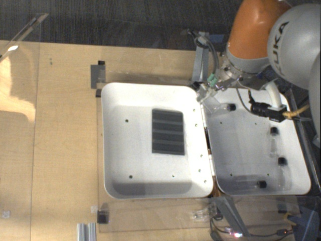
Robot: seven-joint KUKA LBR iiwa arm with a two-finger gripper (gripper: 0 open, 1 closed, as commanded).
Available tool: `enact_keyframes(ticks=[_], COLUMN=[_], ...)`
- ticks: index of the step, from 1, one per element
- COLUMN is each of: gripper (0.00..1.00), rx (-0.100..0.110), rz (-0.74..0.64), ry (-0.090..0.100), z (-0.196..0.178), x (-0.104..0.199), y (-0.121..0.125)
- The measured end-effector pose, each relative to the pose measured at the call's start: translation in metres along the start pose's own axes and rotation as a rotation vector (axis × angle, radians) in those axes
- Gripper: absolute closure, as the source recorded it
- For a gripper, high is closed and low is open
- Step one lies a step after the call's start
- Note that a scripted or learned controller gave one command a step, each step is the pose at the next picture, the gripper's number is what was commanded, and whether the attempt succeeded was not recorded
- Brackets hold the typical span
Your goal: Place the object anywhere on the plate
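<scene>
A dark grey ribbed rectangular plate (168, 131) lies flat in the middle of the left white bin (116, 149). My gripper (207, 90) hangs over the far left corner of the right bin (301, 182), close to the wall between the two bins. A small green piece (211, 79) shows just above the gripper's tip; whether it is a held object or part of the tool is unclear. The grey arm with its orange band (253, 24) comes in from the upper right and hides the bin's far edge.
A black cable and plug (266, 109) hang from the wrist over the right bin. Small dark studs (274, 131) dot that bin's floor. A grey post (200, 59) stands behind the bins. Wooden bench top (50, 134) stretches to the left.
</scene>
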State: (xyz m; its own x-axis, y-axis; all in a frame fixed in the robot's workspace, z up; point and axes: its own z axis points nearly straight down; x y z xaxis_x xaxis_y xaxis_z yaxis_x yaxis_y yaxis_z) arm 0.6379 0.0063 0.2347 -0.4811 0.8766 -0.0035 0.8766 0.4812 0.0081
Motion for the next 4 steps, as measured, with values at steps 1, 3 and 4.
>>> enact_keyframes(ticks=[1, 3, 4], gripper=[1.0, 1.0, 1.0], rx=[-0.003, -0.006, -0.006], rz=[-0.3, -1.193, -1.612], ry=[-0.001, 0.0, 0.002], z=[-0.095, -0.109, -0.062], x=[0.057, 0.155, 0.179], y=[0.069, 0.122, 0.135])
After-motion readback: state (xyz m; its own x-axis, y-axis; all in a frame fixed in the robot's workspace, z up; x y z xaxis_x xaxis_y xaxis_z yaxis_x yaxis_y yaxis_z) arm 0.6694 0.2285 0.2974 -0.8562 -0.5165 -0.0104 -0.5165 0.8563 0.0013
